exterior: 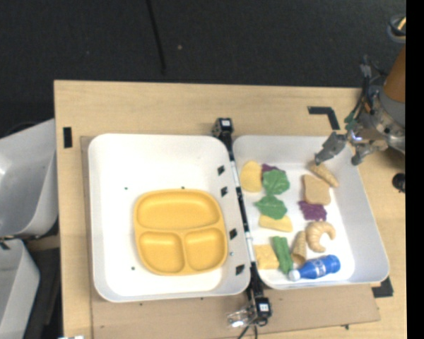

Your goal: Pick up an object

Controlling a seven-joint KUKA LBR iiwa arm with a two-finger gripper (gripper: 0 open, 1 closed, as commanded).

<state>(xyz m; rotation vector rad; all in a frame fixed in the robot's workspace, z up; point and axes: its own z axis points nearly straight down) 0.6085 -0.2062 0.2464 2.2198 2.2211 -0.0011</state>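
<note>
The tool point(343, 147) hangs over the far right corner of the right bin point(364, 210), its grey fingers spread apart, one tip low beside a small tan bread piece point(324, 175) and the other out toward the bin's rim; nothing sits between them. That bread piece is the likeliest target, lying just under the near fingertip, with a larger toast slice point(316, 189) touching or nearly touching it below. The rest of the clutter sits further in: purple grapes point(312, 210), a croissant point(319, 235), a blue bottle point(316, 268), green leaves point(275, 182), and yellow pieces point(251, 177) near the divider. The left bin point(109, 189) holds a yellow tray point(179, 232). The main risk, as I judge it, is a miss: the tool looks offset toward the rim, so closing here may catch only the bread's end and flick it away, or close on air. A finger could also land on the toast and press it down, or scrape the bin wall. The bread is small and flat, so a shallow descent would slide over it.
</note>
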